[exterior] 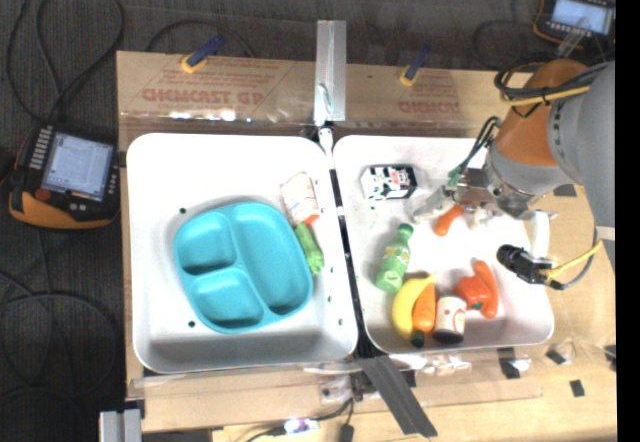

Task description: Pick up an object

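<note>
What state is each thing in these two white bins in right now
Turquoise plastic divided tray: flat in left bin, compartments bare.
Green plastic bottle: lying on its side.
Black-and-white carton: lying in right bin.
Yellow toy banana: lying against an orange toy.
Gripper: low over a small orange piece.

Faint red lettering on the cardboard sheet (232,90) behind the bins, mirrored and not legible; no other readable text.

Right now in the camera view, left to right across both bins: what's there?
Turquoise divided plate → green bottle → gripper over the right bin, with an orange carrot-shaped toy below it.
</note>
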`<state>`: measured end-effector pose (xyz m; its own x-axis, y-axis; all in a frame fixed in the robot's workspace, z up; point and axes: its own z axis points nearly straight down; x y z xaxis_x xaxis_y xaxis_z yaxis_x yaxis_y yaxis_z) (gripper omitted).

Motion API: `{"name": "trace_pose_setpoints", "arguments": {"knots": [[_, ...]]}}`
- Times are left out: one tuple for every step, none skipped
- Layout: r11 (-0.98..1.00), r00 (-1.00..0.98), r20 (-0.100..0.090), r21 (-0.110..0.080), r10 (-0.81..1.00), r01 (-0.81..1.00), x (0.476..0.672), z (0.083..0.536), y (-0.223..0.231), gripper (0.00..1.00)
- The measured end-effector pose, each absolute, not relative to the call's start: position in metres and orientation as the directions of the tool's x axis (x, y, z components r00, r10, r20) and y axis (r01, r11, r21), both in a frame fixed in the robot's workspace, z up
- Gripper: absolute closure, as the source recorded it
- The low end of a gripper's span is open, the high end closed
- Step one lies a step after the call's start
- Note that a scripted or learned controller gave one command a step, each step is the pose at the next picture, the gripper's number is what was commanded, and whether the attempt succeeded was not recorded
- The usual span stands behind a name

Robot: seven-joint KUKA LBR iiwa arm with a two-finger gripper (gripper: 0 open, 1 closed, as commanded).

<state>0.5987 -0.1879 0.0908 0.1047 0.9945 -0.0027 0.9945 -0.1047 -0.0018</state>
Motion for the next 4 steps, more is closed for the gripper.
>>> {"name": "trace_pose_setpoints", "arguments": {"knots": [[-0.103, 0.103, -0.002, -0.005, 0.995, 0.995, 0.599, 0.098, -0.187, 1.0], [-0.103, 0.103, -0.002, -0.005, 0.995, 0.995, 0.599, 0.098, -0.187, 0.0], [-0.101, 0.101, -0.001, -0.009, 0.995, 0.995, 0.599, 0.104, -0.186, 1.0], [0.041, -0.041, 0.001, -0.004, 0.999, 0.999, 0.617, 0.192, -0.159, 1.0]]}}
